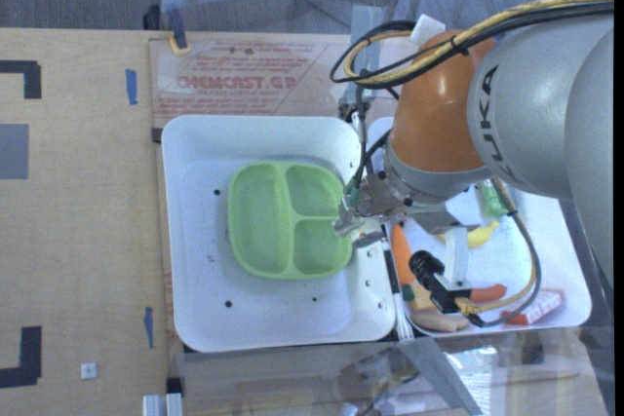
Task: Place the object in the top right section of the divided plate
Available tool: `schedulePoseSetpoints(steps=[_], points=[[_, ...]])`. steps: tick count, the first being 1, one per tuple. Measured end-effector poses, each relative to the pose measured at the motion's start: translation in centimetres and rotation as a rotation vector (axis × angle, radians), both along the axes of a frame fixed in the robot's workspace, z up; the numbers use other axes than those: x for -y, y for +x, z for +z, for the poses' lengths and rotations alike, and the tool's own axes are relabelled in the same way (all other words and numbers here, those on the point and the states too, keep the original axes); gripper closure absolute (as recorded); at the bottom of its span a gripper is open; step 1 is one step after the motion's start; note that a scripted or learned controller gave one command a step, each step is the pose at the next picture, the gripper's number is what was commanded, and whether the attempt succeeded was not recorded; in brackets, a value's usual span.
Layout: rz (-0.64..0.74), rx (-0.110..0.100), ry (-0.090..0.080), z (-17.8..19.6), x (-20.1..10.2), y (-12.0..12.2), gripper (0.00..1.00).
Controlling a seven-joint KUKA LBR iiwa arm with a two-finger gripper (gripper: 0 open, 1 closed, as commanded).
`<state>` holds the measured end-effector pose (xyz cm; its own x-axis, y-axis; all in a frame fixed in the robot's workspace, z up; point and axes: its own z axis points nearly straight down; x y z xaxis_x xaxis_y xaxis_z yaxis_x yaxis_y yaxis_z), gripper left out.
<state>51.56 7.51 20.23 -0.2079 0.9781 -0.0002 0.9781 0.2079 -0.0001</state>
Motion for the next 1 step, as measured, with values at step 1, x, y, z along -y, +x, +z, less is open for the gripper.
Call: schedulePoseSetpoints(steps=[1], points=[[0.0,0.0,0.0,0.0,-0.01,0.0,0.0]])
